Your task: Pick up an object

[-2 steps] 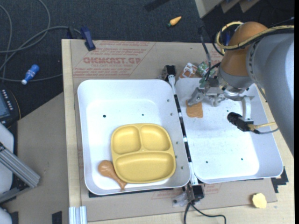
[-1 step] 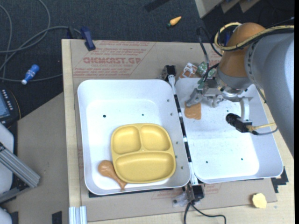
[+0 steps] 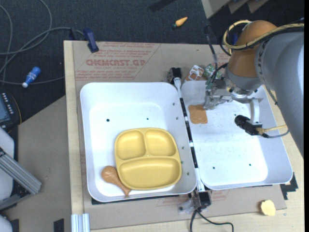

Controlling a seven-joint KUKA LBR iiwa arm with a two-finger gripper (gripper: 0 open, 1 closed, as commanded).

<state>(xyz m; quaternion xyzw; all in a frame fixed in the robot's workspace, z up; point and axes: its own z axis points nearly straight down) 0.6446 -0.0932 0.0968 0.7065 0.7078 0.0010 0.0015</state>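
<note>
**Gripper poised over flat brown piece**

The two-finger gripper (image 3: 211, 102) hung just above a small flat tan-brown square piece (image 3: 198, 114) lying in the right white bin (image 3: 251, 170), near its left wall. Whether it gripped anything could not be told. The piece looked light, thin, perhaps soft; its edges seemed best for pinching.

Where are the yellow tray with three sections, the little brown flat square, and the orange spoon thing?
Yellow plastic three-section tray (image 3: 147, 158), camera view: on its large front compartment.
Small brown flat square piece (image 3: 198, 115), camera view: on its middle, in the right bin.
Orange-brown spoon-shaped toy (image 3: 111, 174), camera view: on its round end, beside the tray.
</note>
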